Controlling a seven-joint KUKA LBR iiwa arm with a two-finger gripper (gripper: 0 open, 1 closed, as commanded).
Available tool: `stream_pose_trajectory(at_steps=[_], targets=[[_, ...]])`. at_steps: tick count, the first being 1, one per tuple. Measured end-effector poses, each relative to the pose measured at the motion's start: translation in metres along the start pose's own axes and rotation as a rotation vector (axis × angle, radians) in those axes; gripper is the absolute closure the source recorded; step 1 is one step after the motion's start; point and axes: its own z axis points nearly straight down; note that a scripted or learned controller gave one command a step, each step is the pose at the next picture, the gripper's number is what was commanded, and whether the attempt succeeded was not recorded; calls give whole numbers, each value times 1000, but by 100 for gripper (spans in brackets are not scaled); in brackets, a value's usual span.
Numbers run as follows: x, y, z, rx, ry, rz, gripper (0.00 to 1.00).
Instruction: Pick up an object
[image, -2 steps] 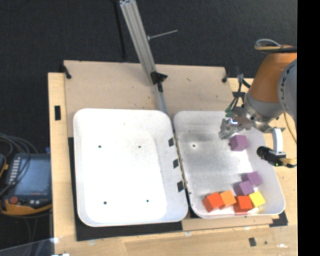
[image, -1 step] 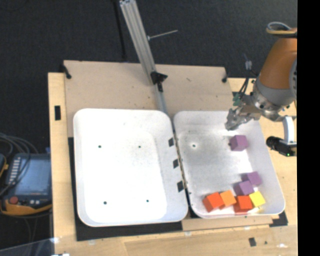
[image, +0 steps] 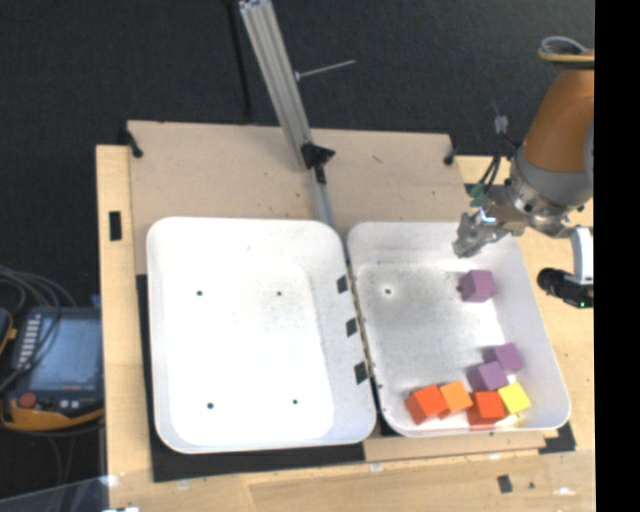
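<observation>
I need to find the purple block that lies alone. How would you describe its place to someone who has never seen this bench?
Look at the right-hand shallow white bin. In its upper right part, just below the grey hand, lies a single small purple cube. Unlike the two other purple cubes, it touches nothing, while they sit in the orange and yellow cluster at the bin's lower edge.

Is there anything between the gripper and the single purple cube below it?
No. In the camera view, only bare white bin floor separates the gripper from the lone purple cube.
</observation>
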Motion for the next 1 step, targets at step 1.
stream_pose_trajectory(at_steps=[1], targets=[[48, -3, -1, 3, 2, 2, 100]])
